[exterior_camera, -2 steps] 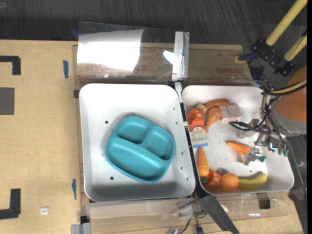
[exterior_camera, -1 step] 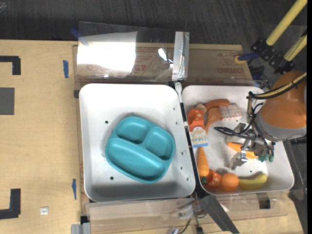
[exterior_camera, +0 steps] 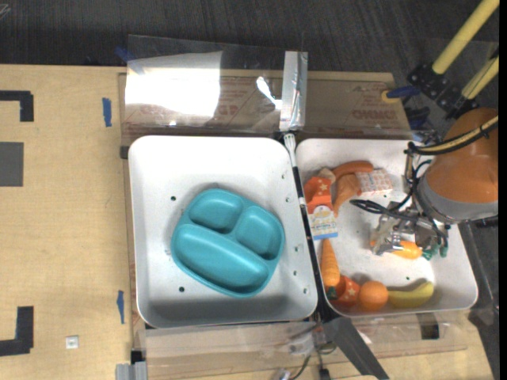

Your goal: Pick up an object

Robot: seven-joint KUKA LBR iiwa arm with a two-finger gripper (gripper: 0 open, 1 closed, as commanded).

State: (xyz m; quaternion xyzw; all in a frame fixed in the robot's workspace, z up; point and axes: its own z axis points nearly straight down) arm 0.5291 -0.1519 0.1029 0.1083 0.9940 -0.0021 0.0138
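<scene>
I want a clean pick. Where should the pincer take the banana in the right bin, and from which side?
Probably at the banana's middle, coming straight down, fingers across its narrow width. It lies flat along the right bin's near wall, its left end close to the orange, so the middle looks freest.

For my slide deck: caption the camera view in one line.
KUKA arm's gripper reaches into the right bin among toy food, near a banana; a teal divided plate sits in the left bin.

My surroundings: dark grey carpet floor [exterior_camera: 238, 6] toward twelve o'clock. Tan cardboard-topped bench [exterior_camera: 63, 212] at nine o'clock, marked with black tape corners [exterior_camera: 20, 105] and blue tape strips [exterior_camera: 106, 111]. Glare falls on clear plastic sheeting [exterior_camera: 174, 89] at eleven o'clock.
</scene>
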